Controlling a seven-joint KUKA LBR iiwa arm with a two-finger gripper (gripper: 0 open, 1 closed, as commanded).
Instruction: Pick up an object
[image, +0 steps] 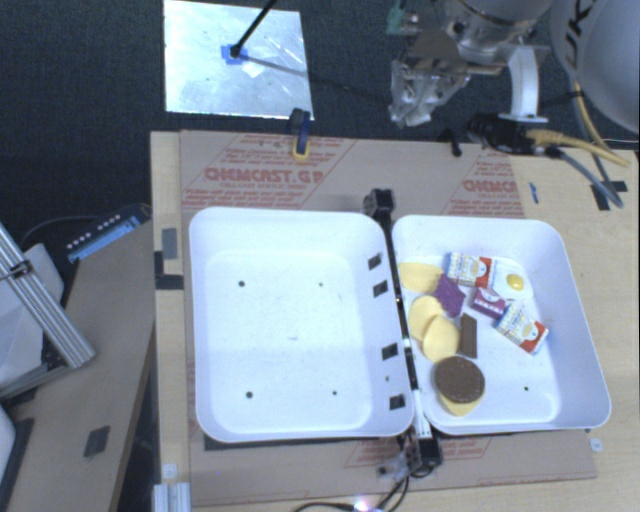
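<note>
Gripper hangs high at the top of the camera view, above the printed cardboard sheet and well behind the right bin — nothing between its fingers, and whether the jaws are apart or together I cannot tell, they blur into the metal housing. All pickable things sit in the right bin, clustered toward its left wall next to the centre divider. Taking the brown round cookie as the landmark: it lies flat near the bin's front-left, resting on a pale yellow slice that pokes out just in front of it. Just behind the cookie, a dark brown bar, long axis running roughly front-to-back, slightly tilted. Left of the bar and behind the cookie, two overlapping yellow discs; farther back, a yellow wedge with its long axis left-right. A purple block sits between the wedge and the discs, touching them. Behind and right of the cookie: a small white-and-red carton lying across, a purple-and-white packet angled, another white-and-red carton with its long axis diagonal, pointing front-right. A small yellow ball near the first carton. Left bin is well left of the cookie.
</note>
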